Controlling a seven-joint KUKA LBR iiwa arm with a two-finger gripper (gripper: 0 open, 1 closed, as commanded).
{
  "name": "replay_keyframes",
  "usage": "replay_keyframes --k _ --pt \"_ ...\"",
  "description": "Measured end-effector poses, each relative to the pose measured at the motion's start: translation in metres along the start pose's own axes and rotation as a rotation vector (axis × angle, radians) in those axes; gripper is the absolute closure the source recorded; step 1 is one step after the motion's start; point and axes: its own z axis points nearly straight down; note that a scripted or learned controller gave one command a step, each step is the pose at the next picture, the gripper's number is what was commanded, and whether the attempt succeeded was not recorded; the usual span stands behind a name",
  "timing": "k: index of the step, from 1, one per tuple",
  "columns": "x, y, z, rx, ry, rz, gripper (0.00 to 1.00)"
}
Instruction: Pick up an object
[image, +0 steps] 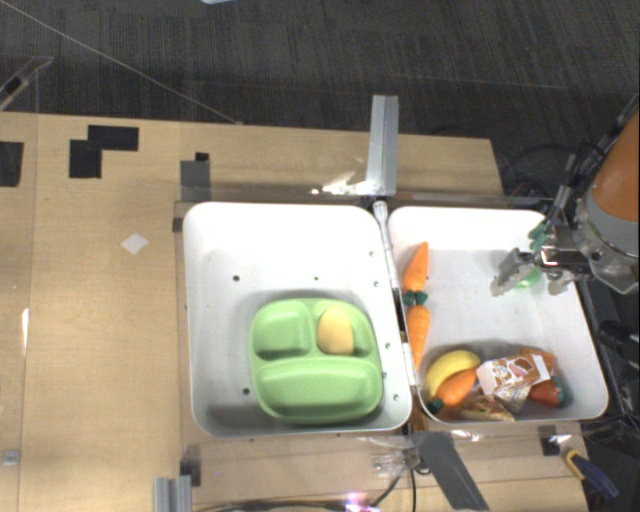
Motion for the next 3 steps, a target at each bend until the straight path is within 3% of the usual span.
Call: replay_keyframes --k 1,2,3 --pt "0.002 -0.029 0.015 -0.002 -0.001 -0.288 0.00" --pt "0.001 0.020 0.098 0.001 0.000 -0.180 0.00" --pt "0.007 0.060 0.178 -0.003 -0.001 -0.318 0.00"
